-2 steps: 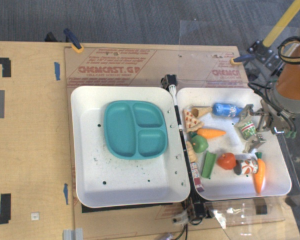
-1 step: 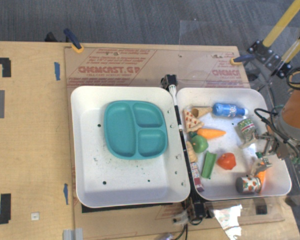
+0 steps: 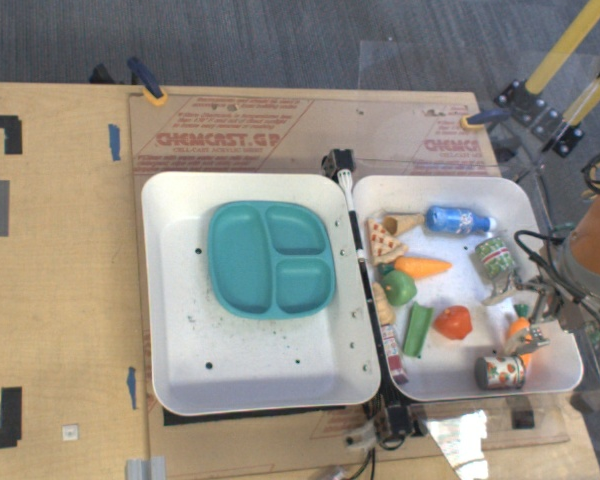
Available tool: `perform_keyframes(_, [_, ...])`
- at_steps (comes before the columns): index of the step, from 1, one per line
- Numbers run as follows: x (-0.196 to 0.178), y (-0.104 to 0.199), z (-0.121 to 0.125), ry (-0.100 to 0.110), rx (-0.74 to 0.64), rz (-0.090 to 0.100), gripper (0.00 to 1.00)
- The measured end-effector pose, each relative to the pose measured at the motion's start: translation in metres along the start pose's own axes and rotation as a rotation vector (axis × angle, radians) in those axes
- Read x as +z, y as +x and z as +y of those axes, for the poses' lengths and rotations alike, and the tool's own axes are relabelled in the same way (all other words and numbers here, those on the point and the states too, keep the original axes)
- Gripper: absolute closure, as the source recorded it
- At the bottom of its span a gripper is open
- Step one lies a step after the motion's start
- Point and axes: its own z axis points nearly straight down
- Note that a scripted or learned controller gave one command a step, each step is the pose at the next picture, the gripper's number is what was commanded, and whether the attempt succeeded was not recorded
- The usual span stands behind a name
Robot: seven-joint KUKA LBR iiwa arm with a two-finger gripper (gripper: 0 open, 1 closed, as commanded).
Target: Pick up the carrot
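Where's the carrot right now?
The carrot lies in the right bin, toward its left side, just above the green apple and below the blue bottle.

The arm (grey, orange-banded) reaches in from the right, pincer (image 3: 528, 320) pointing left, low.

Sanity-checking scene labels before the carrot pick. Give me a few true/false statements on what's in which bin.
1. The carrot lies in the right bin. True.
2. The teal plate sits in the right bin. False: it sits in the left bin.
3. The gripper holds the carrot. False: it is at the right bin's right side, apart from the carrot.
4. A blue bottle lies above the carrot in the camera view. True.
5. The carrot rests on the plate. False: it rests on the bin floor.
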Motion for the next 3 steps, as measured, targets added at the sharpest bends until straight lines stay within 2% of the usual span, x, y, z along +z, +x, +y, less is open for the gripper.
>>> perform_keyframes(1, [0.001,-0.003,0.018,-0.007,-0.521,0.003,0.0])
perform_keyframes(2, [0.004,0.002,0.007,-0.024,-0.627,0.014,0.0])
perform_keyframes(3, [-0.008,-0.002,0.007,-0.018,-0.628,0.008,1.0])
